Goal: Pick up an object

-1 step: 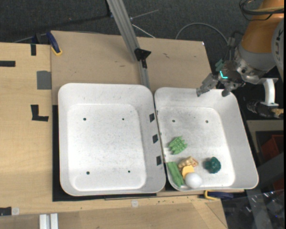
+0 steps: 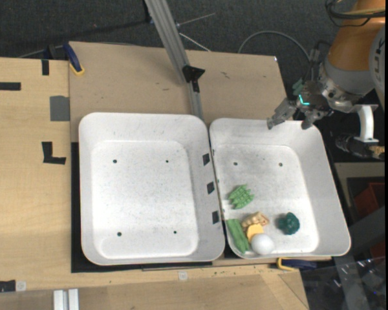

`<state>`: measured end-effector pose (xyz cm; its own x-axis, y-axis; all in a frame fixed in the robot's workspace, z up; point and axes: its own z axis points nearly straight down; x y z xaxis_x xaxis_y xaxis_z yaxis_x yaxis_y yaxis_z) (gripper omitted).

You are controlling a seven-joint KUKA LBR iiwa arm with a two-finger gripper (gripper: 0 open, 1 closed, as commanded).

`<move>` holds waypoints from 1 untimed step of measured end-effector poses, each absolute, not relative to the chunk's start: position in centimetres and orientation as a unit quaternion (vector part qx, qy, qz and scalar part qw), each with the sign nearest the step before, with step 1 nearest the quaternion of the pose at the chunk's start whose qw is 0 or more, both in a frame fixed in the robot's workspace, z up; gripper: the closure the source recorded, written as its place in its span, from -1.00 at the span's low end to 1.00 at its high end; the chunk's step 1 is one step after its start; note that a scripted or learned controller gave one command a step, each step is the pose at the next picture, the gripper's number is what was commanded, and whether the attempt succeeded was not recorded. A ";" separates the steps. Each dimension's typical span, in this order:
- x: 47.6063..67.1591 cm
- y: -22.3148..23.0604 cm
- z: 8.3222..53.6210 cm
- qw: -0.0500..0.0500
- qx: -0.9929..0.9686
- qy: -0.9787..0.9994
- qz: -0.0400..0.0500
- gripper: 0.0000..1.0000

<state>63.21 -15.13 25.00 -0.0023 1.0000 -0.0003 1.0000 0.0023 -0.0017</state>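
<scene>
The right bin [image 2: 310,166] holds a small cluster near its front edge: a light green ridged piece [image 2: 240,196], a long green piece [image 2: 238,235], a tan and yellow item [image 2: 254,223], a white ball [image 2: 262,243] and a dark green round object [image 2: 288,223]. My gripper [image 2: 290,119] hovers above the right bin's far rim, well away from the cluster. Its two fingers are spread apart with nothing between them.
The left bin [image 2: 142,186] lies beside the right one. A slanted metal pole [image 2: 171,37] crosses above the far side of the bench. A blue and yellow clamp [image 2: 74,60] sits at the board's far left corner.
</scene>
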 end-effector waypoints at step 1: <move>62.4 -14.8 20.3 0.002 -0.707 -0.708 0.002 -1.00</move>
